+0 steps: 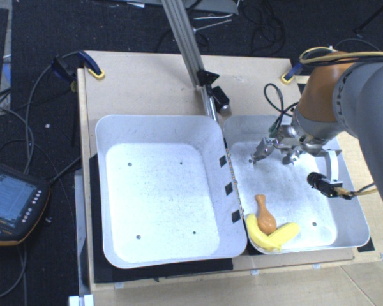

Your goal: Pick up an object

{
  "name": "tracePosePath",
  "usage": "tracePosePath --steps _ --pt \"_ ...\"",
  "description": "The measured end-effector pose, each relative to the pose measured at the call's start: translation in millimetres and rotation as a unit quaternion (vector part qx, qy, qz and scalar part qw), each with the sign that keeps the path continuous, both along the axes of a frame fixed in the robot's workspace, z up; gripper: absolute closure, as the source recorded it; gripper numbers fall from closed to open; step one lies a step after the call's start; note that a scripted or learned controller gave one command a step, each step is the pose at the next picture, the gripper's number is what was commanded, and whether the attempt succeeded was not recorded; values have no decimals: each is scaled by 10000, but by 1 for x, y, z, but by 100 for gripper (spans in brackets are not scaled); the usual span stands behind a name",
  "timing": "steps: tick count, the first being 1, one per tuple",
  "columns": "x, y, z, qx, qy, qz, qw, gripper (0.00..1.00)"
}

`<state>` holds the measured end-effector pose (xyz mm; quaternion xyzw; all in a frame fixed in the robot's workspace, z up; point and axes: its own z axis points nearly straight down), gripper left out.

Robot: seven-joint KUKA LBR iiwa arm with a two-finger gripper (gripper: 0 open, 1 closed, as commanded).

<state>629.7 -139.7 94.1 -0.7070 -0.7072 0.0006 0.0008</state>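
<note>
Risk comes first from where the 2 candidates lie. Yellow banana [274,236] and orange-brown drumstick-shaped toy [265,217] sit touching each other in the near left corner of the right bin [352,225], with the banana close against the bin's sloping wall. A descent there could, I judge, catch a finger on that wall or rim. It could also close on both things at once and squeeze 1 out sideways. The banana's smooth, curved skin may roll or slip from a 2-finger pinch unless the jaws cross its narrow width. A grab made where the gripper [273,158] is now would close on bare bin floor.

That gripper hangs over the far middle of the right bin, well apart from both things, which lie nearer the viewer. Its fingers look spread, with nothing between them. From the right the grey arm [365,101] reaches in, its orange band [319,95] above the wrist, the wrist bent so the gripper points down at the floor with a slight lean leftward. Whether the tips touch the floor I cannot tell. Beside the right bin sits the left bin [159,190], their walls meeting.
</note>
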Motion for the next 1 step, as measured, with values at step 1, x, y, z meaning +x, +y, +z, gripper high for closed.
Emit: tracePosePath --steps 1 --pt "1 0 12 -3 -13 0 10000 100"
